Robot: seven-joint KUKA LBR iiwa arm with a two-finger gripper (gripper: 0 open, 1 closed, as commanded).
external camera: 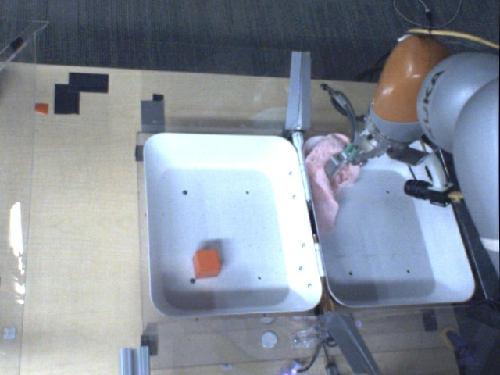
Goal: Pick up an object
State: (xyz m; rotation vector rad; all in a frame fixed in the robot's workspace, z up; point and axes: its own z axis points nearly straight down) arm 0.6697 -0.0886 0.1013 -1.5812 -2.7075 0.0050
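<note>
Your table (78, 233) carries two shallow white bins side by side, and the arm (461, 108) reaches in from the right over the upper part of the right bin (406, 280). The left bin (226, 170) holds a small orange block (207, 263) near its lower left, well apart from the arm.

The nearer candidate is the pink cloth (324, 178) — it lies bunched along the left wall of the right bin, its upper end touching the end effector (349, 156). You are at the grasp step: the end effector sits low, right at the top of the cloth. Whether it is clenched on the fabric or released you cannot tell, because the wrist and the folds hide the tips.

The next move, as you should judge it, calls for a firm close on a fold and then a straight lift — slow enough that the limp cloth clears the divider between the bins without snagging or slipping free.
</note>
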